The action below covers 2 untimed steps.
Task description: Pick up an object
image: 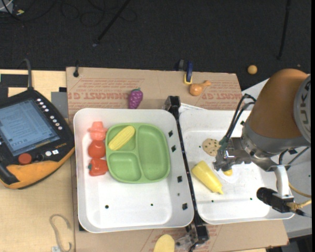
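My gripper (224, 163) hangs low in the right bin (241, 206), under the orange wrist band. It is directly over a small white and yellow piece (230, 173), most of which it hides. A yellow squeeze bottle (207, 176) lies tilted just left of the gripper, close to it. A chocolate-chip cookie (210, 146) rests a little above and left of the gripper. From this view I cannot see whether anything is being held.
The left bin (126, 206) holds a green divided plate (139, 154) with a corn cob (120, 137), and red-orange toys (96, 148) beside it. Purple grapes (135, 97), an orange gourd (198, 87), a lemon (164, 242) and a teach pendant (26, 135) lie outside the bins.
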{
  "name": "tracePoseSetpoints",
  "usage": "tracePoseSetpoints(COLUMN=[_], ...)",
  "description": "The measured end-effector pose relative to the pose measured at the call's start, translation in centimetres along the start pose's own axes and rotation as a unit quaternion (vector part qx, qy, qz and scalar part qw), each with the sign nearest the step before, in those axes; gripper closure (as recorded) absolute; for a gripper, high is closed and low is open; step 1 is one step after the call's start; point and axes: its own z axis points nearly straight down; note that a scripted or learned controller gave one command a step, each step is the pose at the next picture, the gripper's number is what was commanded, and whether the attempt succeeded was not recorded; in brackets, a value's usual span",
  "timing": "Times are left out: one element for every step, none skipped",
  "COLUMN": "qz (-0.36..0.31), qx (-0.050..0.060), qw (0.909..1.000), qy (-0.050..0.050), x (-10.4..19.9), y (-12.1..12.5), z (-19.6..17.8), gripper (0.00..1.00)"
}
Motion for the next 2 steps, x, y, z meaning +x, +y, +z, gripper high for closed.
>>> tracePoseSetpoints(qz=[-0.001,0.000], qx=[-0.002,-0.002], qw=[1.0000,1.0000], qy=[0.000,0.000], x=[-0.3,-0.5], y=[1.0,1.0], z=[-0.4,-1.7], gripper=[1.00,1.00])
